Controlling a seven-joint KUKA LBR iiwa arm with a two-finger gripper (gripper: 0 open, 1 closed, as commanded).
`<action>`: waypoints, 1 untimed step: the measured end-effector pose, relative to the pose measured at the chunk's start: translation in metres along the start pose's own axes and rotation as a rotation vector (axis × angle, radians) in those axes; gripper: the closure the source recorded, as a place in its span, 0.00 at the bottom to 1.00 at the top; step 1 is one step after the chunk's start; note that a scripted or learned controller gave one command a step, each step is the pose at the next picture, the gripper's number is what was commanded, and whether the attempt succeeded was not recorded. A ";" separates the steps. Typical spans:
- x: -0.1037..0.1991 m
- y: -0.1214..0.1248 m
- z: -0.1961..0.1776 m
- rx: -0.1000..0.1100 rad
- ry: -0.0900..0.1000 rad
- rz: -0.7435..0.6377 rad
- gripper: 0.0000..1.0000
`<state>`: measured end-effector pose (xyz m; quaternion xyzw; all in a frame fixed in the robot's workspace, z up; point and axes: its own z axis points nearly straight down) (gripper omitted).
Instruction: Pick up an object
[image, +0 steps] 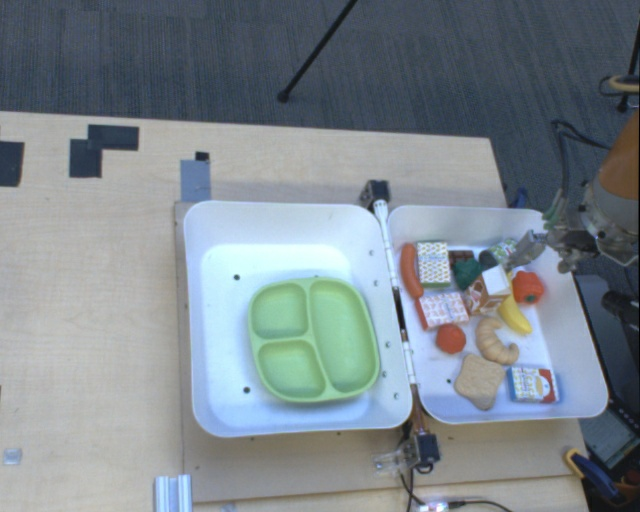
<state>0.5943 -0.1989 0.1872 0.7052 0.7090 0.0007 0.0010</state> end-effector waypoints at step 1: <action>0.006 -0.009 0.014 -0.021 -0.005 0.001 0.00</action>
